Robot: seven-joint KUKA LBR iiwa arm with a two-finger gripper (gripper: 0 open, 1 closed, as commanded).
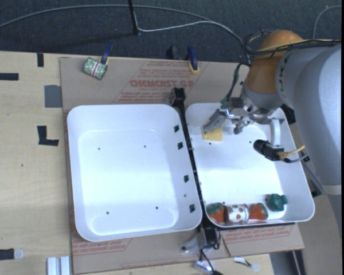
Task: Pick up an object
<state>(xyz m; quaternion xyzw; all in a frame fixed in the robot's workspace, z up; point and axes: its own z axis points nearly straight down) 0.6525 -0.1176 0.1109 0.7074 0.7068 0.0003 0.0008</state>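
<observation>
A small yellow wedge-shaped block (213, 134) lies in the right bin (246, 171), near its far left corner. My gripper (225, 127) hangs over that corner, reaching in from the right. Its fingers are spread open; the left finger (214, 121) ends right at the block's upper edge and the right finger (239, 127) stands apart from it. The block is not between the fingers. Along the bin's near wall lie a red and green piece (217, 212), a white red-spotted piece (237, 213), an orange piece (258, 212) and a green piece (276, 201).
The left bin (126, 171) sits beside the right one, with a black divider strip (186, 153) between them. A green and white object (95, 67) lies on the bench beyond the bins. Clamps (191, 59) hold the cardboard's far edge. The grey arm (315, 96) fills the right side.
</observation>
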